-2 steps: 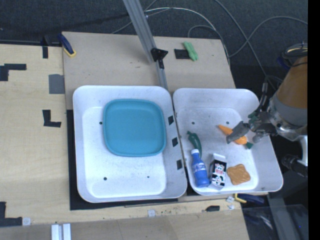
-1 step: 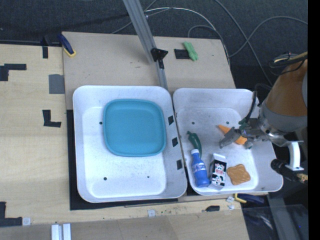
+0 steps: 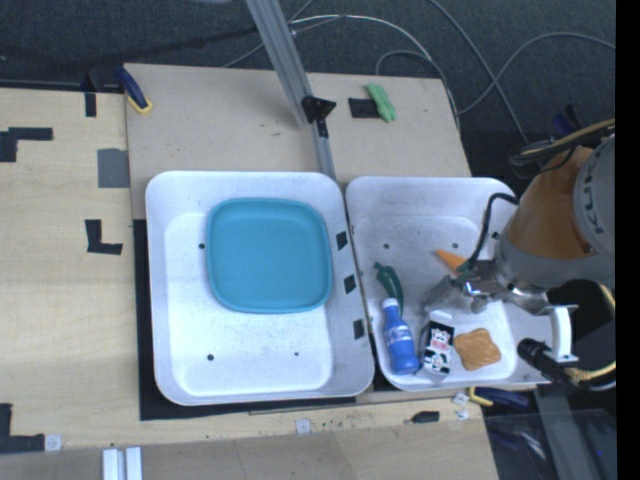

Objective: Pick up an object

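While the arm (image 3: pixel 560 218) reaches into the right bin (image 3: pixel 420 193), its claw (image 3: pixel 447 293) hangs open, holding nothing, above a blue bottle (image 3: pixel 399 338) and small carton (image 3: pixel 437 346).

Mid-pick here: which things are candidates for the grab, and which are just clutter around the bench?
Job, in the right bin: blue bottle, cow carton, brown piece, orange piece, pincer.

Lying about: teal plate in the left bin; green clip; cables.

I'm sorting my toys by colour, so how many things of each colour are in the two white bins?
Blue or teal: 2, the teal plate and the blue bottle
Orange or tan: 2, the orange piece and the tan lump
Green: 1, the green tool
Black-and-white: 1, the small carton
Total: 6
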